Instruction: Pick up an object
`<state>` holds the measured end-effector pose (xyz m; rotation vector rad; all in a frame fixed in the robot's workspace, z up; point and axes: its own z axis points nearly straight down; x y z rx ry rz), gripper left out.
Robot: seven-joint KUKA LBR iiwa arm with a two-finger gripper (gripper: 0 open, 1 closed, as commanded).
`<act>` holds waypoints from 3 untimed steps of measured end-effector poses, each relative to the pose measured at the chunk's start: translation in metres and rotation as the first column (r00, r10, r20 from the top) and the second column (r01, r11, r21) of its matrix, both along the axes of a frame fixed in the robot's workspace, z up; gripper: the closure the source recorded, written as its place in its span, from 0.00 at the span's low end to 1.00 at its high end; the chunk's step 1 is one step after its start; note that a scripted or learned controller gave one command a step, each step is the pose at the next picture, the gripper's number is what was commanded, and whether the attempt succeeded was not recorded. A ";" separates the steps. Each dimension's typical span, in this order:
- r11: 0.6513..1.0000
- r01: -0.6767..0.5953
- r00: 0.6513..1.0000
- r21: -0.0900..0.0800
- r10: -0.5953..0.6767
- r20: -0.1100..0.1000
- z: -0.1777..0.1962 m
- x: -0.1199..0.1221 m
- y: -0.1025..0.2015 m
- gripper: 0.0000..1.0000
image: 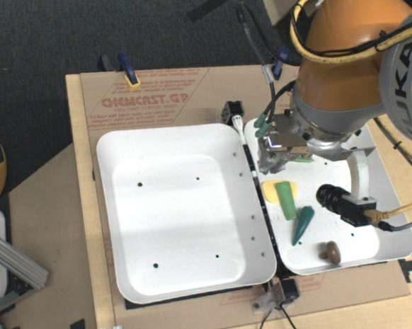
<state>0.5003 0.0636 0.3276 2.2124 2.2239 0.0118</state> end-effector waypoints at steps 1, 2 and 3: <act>1.000 0.000 1.000 -0.001 0.000 -0.004 0.022 0.004 0.037 1.00; 1.000 0.010 1.000 -0.003 -0.010 -0.014 -0.007 -0.023 -0.014 1.00; 1.000 0.000 1.000 0.000 0.000 -0.003 0.027 -0.021 0.028 1.00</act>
